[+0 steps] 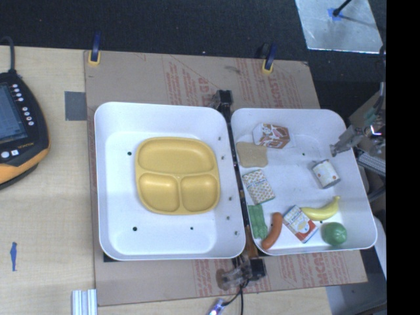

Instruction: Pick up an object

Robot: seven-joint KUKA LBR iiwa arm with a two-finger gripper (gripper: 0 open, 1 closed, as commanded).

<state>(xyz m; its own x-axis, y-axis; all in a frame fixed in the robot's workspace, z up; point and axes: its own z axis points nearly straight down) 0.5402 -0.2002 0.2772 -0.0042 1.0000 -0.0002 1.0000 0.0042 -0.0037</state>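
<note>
A black and orange pendant (pixel 16 133) is lying at the far left of the bench, well apart from the gripper (pixel 338 148) and on the opposite side of both bins. The left bin (pixel 111 241) is holding a yellow divided plate (pixel 177 174), also far to the gripper's left. In the right bin (pixel 351 195), moving toward the gripper: a tan square (pixel 251 154) and a patterned packet (pixel 258 186) are sitting along the left wall, with a green piece (pixel 257 220) and an orange-red sausage shape (pixel 272 231) lying below them; a brown and white carton (pixel 272 136) is sitting to the gripper's left, near the top. A red and white packet (pixel 300 223), a banana (pixel 321 209) and a green lime (pixel 335 234) are grouping below the gripper toward the near right corner. A small white cup (pixel 324 173) is lying on its side just below and left of the gripper, not touching it. The gripper is reaching in over the right rim; finger spacing cannot be told from this view; nothing is showing between them
</note>
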